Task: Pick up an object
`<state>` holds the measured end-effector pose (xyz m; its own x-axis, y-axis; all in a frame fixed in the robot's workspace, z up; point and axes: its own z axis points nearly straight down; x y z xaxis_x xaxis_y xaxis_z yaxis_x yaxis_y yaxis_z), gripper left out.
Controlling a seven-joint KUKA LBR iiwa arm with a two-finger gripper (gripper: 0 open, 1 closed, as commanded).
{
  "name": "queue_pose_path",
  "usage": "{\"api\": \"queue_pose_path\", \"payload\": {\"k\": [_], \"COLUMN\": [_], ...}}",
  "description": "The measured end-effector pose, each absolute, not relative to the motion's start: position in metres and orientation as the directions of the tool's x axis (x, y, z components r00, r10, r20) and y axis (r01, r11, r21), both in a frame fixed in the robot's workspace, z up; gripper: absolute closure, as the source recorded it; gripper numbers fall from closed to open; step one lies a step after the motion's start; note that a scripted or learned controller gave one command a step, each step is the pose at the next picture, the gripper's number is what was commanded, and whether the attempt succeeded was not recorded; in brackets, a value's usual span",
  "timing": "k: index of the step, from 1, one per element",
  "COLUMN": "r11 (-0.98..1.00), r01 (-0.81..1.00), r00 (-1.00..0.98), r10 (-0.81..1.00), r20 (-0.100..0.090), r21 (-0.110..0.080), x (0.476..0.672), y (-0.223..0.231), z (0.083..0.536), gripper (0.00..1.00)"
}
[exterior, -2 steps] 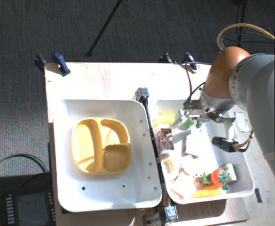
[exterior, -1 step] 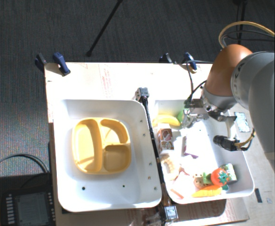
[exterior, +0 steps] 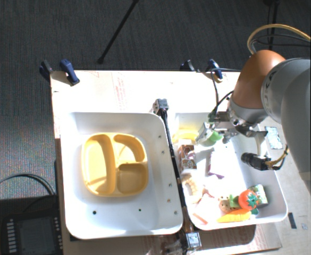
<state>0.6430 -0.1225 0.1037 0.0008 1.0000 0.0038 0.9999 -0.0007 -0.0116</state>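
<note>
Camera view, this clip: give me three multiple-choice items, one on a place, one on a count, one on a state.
1. Where does the yellow divided tray lie?
A. left bin
B. right bin
C. on the bench outside the bins

2. How many compartments does that tray have?
A. one
B. three
C. six

3. How does the tray lie?
A. flat, open side up
B. flipped over
C. propped on edge against the bin wall

Answers:
1 A, it rests on the floor of the left bin, while the claw hangs over the right bin.
2 B, ridges split it into three hollows.
3 A, its hollows face the camera.
</note>
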Motion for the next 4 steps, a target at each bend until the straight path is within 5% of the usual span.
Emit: {"api": "queue_pose_path", "payload": {"k": [1,2,3,4], "r11": [0.0,0.002,0.002,0.002], "r01": [1.0,1.0,1.0,1.0], "r00": [0.0,-0.002,-0.002,-0.002], "r10": [1.0,1.0,1.0,1.0], "r20": [0.001,0.002,0.002,0.002], "r21": [-0.004,-0.004,-0.006,-0.006], "x": [0.643,0.644,0.644,0.644], "y": [-0.163,-0.14,-0.14,-0.14], "z": [0.086,0.087,0.096,0.095], "gripper": [0.0,0.0,1.0,0.0]}}
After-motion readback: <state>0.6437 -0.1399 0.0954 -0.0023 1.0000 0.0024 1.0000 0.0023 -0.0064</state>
